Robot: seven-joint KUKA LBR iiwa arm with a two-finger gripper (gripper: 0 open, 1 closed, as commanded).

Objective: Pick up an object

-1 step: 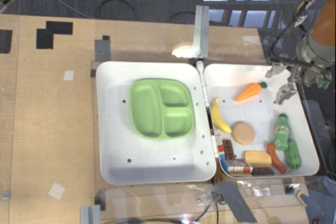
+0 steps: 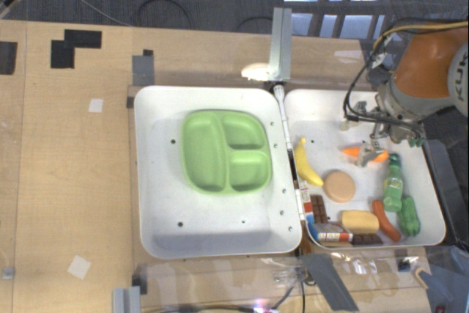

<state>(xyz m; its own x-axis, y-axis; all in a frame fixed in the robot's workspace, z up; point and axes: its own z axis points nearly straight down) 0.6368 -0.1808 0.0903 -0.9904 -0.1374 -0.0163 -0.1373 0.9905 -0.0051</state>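
Observation:
My gripper [image 2: 382, 143] hangs over the upper right part of the right bin [image 2: 322, 110], below the grey wrist and its orange band. An orange carrot [image 2: 362, 153] lies just under and to the left of it; I cannot see whether they touch. Further down the bin lie a yellow banana [image 2: 307, 164], a round tan bun [image 2: 339, 186], a green bottle [image 2: 393, 185], a red sausage [image 2: 386, 221], a yellow block [image 2: 360, 221], a dark green pickle [image 2: 408, 218] and a brown bar [image 2: 319, 207].
The left bin [image 2: 157, 231] holds a light green divided plate [image 2: 224, 151]. A metal post [image 2: 281, 40] stands behind the wall between the bins. Black cables loop beside the wrist at the right bin's far edge.

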